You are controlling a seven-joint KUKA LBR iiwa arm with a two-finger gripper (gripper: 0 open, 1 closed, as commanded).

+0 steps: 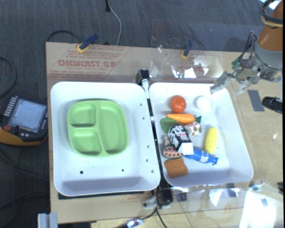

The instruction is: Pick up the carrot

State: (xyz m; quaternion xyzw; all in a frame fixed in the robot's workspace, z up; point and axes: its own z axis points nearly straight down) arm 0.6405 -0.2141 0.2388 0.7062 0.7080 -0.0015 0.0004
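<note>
Basically, your carrot [180,118] sits in the right bin [237,141], upper-middle of the pile, just below the tomato [178,103] and touching or overlapping the green leafy piece [167,124] at its left end. Long axis runs nearly left-right in the view, tilted slightly. Which end is the tip I can't resolve; the right end looks a bit narrower, low confidence.

Handling, my guess: a toy, so light, stiff, smooth plastic, somewhat slippery, and round in section, so it'll roll if you nudge it. Not fragile. Take it across the short axis, mid-length, with the fingers closing top-to-bottom in the view. Watch clearance: tomato above, the black-and-white carton [179,135] and strawberry [195,127] crowd it from below.

Gripper [228,80] hangs above the bin's upper right corner, well apart from the carrot, holding nothing. It looks spread open, one finger [220,84] reaching toward the bin.
</note>
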